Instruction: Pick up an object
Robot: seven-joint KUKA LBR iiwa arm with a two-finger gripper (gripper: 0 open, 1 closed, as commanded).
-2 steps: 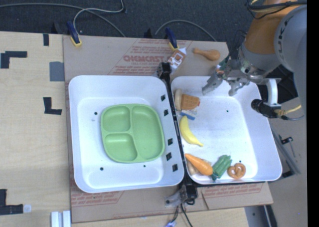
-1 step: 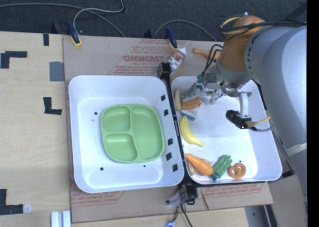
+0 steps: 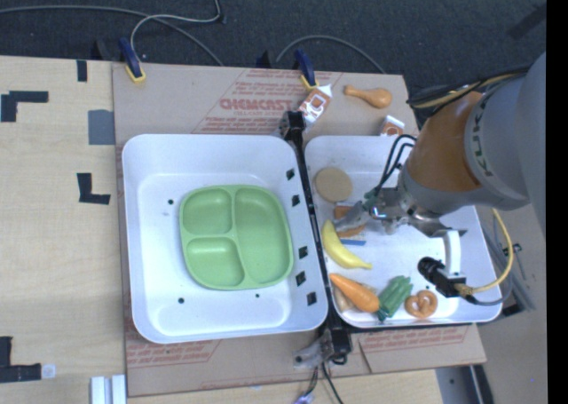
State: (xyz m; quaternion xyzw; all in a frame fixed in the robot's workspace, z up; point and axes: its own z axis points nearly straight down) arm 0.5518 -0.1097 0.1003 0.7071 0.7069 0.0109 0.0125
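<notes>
gripper (image 3: 355, 216) low in R bin (image 3: 373, 152) | jaws: can't tell | just above banana (image 3: 342, 249) | cookie (image 3: 334, 184) nearby

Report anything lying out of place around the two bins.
Two things lie outside the bins on the cardboard behind them: a small orange-and-white carton, tilted at the divider's far end, and a tan drumstick-shaped toy beside it. The other toys lie in the right bin.

The 2 bins (image 3: 142, 216) are white. The divided plate (image 3: 236, 236) is light green, the banana (image 3: 342, 249) yellow, the carrot (image 3: 354, 292) orange, the pretzel (image 3: 421, 304) brown.
</notes>
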